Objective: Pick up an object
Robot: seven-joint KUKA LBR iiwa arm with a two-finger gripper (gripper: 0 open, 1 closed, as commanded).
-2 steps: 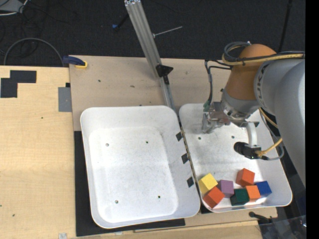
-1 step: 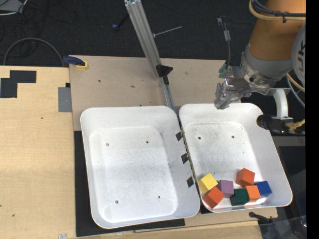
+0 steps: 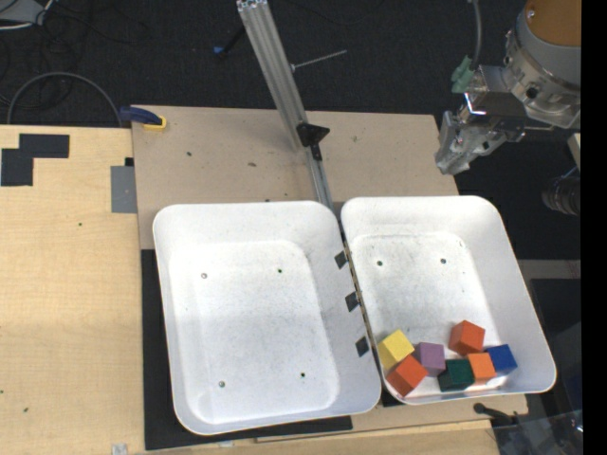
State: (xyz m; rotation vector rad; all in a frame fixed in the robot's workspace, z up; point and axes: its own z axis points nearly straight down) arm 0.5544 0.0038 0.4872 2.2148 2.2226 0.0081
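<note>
The gripper point(image 3: 455, 154) hangs above the far right corner of the right bin point(image 3: 493, 218); whether it is spread or pressed together cannot be told. It holds nothing visible. The blocks point(image 3: 446, 356), about 7, lie clustered in the near right corner of this bin, well apart from the gripper, toward the camera. The bin floor between is open. The blue block point(image 3: 502, 357) touches the wall.

Flat tan wooden bench point(image 3: 218, 154) carries two shallow white plastic bins: left bin point(image 3: 180, 254) at 7 o'clock, right bin point(image 3: 493, 245) at 4 o'clock, rims touching.
</note>
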